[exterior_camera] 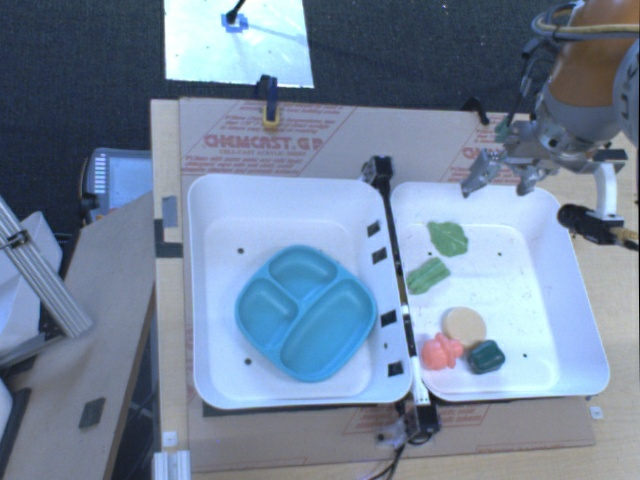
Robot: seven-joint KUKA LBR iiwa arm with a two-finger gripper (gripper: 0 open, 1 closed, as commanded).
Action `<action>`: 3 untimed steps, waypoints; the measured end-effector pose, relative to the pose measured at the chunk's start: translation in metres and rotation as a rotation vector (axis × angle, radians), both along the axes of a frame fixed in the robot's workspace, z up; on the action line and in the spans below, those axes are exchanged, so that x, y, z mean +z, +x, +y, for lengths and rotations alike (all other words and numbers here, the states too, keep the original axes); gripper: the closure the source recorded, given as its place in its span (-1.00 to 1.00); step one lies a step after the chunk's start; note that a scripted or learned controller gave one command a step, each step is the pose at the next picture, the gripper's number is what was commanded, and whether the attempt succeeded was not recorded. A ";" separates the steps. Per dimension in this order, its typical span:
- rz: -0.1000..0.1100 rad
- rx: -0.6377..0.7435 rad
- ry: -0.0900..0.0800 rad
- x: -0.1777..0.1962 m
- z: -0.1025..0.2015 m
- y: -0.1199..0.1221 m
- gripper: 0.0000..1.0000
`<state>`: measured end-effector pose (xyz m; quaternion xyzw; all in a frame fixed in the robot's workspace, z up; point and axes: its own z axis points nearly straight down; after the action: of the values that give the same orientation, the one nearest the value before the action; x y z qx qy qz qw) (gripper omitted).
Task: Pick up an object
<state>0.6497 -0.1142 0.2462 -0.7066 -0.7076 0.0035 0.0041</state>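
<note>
While parted, tool [503,176] above bin [570,268]

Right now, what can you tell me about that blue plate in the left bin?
The blue plate is a light blue, rounded-square tray that looks like plastic, moulded into three compartments. It lies flat and turned at an angle on the floor of the left bin, near the front and toward the divider side. Nothing rests in it or touches it.

Your arm comes in from the right at the top of the view, its orange band above the grey wrist. The hand [505,175] hangs at the end of it, pointing down, its two fingers [479,176] spread apart with nothing between them
</note>
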 end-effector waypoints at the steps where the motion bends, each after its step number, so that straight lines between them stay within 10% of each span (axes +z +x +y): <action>1: -0.012 0.002 -0.001 0.008 0.000 0.002 -1.00; 3: -0.011 0.001 -0.001 -0.099 0.009 -0.002 -1.00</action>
<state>0.6481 -0.1054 0.1470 -0.7063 -0.7079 0.0001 -0.0001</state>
